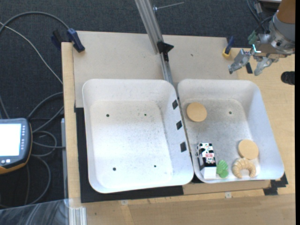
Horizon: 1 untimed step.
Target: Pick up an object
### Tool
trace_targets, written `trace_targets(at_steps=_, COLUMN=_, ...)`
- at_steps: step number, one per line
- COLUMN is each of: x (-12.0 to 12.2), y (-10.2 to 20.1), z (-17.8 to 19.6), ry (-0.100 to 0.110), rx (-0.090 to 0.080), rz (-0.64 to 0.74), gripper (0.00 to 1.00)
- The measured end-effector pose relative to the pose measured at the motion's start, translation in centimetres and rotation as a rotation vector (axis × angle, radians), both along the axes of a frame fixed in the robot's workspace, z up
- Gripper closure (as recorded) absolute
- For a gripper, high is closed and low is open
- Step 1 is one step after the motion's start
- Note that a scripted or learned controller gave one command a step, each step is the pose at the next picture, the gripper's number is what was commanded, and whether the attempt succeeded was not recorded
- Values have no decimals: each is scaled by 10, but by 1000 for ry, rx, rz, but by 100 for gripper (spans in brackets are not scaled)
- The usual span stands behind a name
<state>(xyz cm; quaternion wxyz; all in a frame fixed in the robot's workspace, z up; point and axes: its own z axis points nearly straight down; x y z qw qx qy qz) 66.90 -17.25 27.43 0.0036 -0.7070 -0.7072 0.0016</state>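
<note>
My gripper [248,64] hangs open above the far right corner of the right bin [262,107], with nothing between its fingers. In that bin lie a round tan cookie [196,112] near the left wall and a second tan disc [248,149] at the right. A croissant [245,168] rests at the front edge. Beside it are a small green toy [221,168] and a black-and-white cow-print block [206,154] on a white piece [209,172]. All of these lie well in front of the gripper.
The left bin [93,97] sits beside the right one, split from it by a ridge with black clips [178,124]. A metal pole [149,20] slants over the bench back. A blue clamp [75,39] and a yellow-blue clamp [228,48] grip the board. A pendant [13,144] lies far left.
</note>
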Motion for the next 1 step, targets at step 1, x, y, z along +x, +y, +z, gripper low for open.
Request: trace_targets(at_steps=1, x=1, y=0, z=4, ry=-5, rx=-2, rz=2, gripper=0)
